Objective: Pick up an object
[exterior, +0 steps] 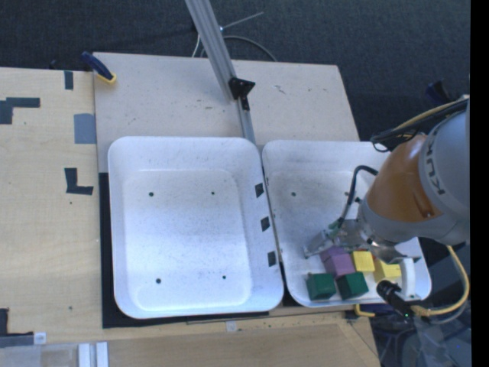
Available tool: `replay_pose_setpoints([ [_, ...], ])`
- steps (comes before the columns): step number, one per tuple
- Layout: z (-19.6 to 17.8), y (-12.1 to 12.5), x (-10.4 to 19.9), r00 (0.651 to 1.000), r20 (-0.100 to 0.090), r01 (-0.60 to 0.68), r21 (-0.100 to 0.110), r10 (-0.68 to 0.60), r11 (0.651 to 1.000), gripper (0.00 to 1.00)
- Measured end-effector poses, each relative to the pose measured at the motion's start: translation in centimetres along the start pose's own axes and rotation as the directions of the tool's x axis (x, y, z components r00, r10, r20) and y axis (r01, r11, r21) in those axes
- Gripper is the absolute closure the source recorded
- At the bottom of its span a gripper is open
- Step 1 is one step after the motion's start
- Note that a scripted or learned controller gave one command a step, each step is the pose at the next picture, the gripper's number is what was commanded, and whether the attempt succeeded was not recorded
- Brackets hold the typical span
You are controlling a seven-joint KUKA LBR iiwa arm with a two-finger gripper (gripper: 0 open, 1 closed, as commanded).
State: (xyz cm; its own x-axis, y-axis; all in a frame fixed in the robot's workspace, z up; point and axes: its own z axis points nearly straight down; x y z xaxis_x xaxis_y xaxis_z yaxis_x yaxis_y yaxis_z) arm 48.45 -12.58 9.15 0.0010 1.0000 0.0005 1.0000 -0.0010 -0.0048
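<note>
Because the blocks sit packed in the right bin (pixel 306 167), purple block (pixel 337 263) touching the yellow (pixel 364 261) and green ones (pixel 322 285), we risk our gripper (pixel 330 241) nudging neighbours; whether its fingers are spread, we cannot tell.

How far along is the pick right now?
Done: the arm has reached into the right bin, with the gripper down beside the purple block. In hand: nothing visibly held. Left: grasp and lift; the yellow blocks and green blocks all lie on the bin floor.
</note>
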Motion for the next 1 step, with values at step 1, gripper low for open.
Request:
replay_pose_setpoints([
  [1, -0.95, 0.09, 0.15, 1.000, -0.001, 0.003, -0.001, -0.003, 1.000, 1.00],
])
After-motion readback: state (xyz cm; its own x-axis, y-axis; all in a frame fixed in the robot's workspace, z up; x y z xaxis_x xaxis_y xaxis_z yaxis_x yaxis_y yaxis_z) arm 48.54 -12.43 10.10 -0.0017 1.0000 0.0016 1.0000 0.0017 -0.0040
